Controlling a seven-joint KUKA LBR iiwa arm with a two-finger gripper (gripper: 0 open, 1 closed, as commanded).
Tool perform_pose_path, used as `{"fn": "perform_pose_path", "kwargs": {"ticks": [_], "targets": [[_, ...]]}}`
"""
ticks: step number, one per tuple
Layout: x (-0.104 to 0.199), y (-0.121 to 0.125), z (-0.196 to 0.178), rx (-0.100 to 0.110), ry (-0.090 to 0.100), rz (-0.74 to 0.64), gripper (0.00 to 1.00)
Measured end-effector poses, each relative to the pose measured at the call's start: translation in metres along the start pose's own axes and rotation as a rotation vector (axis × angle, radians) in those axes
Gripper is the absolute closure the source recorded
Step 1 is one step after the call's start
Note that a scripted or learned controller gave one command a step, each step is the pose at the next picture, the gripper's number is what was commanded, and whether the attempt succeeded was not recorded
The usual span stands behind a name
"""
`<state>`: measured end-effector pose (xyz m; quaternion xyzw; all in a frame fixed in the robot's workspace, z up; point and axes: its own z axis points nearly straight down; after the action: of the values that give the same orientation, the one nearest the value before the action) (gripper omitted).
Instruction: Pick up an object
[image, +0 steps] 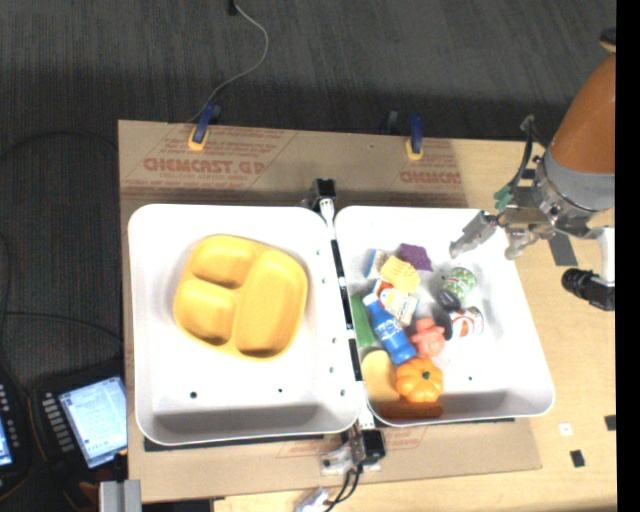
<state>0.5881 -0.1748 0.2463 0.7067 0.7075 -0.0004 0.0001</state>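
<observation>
My gripper (492, 238) hangs over the far right corner of the right bin (520, 330), its two fingers spread open with nothing between them. Below and left of it lie several small toys: a purple piece (413, 256), a yellow block (400, 272), a green and white ball (459, 282), a blue bottle (389, 332), a pink figure (429, 338), an orange pumpkin (419, 381) and a red and white piece (466, 322). The ball is the toy closest to the fingers.
The left bin (160, 400) holds a large yellow divided tray (241, 295). Both bins rest on a brown board (250, 165) held by clamps (206, 124). A black divider (341, 290) runs between the bins. A small screen (92, 418) sits at lower left.
</observation>
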Motion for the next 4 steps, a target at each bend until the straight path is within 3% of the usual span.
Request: {"fn": "perform_pose_path", "kwargs": {"ticks": [1,2,3,4], "targets": [[0.007,0.003,0.133,0.001,0.0,0.0,0.0],[0.007,0.003,0.123,0.001,0.0,0.0,1.0],[0.007,0.003,0.123,0.0,0.0,0.0,0.0],[0.064,0.014,0.154,-0.015,-0.005,0.002,0.0]]}}
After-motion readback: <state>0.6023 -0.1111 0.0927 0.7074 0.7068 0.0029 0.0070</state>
